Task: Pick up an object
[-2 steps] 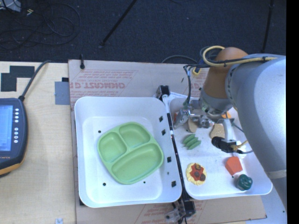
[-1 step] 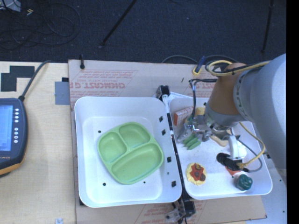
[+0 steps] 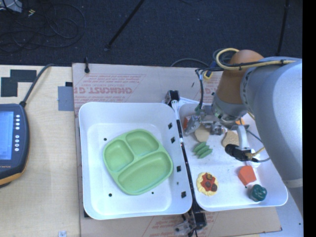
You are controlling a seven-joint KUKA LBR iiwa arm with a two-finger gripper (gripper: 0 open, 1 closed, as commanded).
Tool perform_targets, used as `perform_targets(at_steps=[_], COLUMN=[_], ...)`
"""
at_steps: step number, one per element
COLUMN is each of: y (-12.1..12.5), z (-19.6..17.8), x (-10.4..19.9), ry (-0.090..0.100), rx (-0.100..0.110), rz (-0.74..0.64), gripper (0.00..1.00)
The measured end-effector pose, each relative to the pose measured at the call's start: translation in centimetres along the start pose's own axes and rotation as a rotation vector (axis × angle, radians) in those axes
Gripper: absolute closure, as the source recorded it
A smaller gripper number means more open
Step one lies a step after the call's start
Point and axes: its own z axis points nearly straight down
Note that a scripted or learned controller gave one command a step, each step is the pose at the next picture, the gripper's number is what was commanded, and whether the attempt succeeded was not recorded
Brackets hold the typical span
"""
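Over right bin's point(image 3: 229, 197) far-left corner, gripper point(image 3: 208, 126) low beside tan piece point(image 3: 201, 135), above green pod point(image 3: 202, 150); jaw state can't tell.

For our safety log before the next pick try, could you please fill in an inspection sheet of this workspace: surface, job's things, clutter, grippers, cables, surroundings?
Surface: left bin and right bin, white, side by side on a cardboard sheet.
Job's things: in the right bin, green pods, yellow round piece with red spots, orange block, dark green piece, beige pieces.
Clutter: green divided plate in the left bin.
Grippers: gripper low over the right bin's far end, by the beige pieces; grip cannot be told.
Cables: black cables on the floor behind the bench.
Surroundings: handheld pendant at the left edge.
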Motion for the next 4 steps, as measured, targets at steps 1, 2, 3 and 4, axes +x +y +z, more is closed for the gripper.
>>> perform_targets(at_steps=[1,2,3,4], y=[0.0,-1.5,-1.6,-0.3], z=[-1.4,-12.1,-11.4,-4.8], x=[0.0,3.2,3.0,-3.0], ry=[-0.001,0.002,0.0,-0.001], rx=[0.0,-0.006,0.004,0.008], rz=[-0.004,0.0,0.001,0.007], gripper=[1.0,1.0,0.0,0.0])
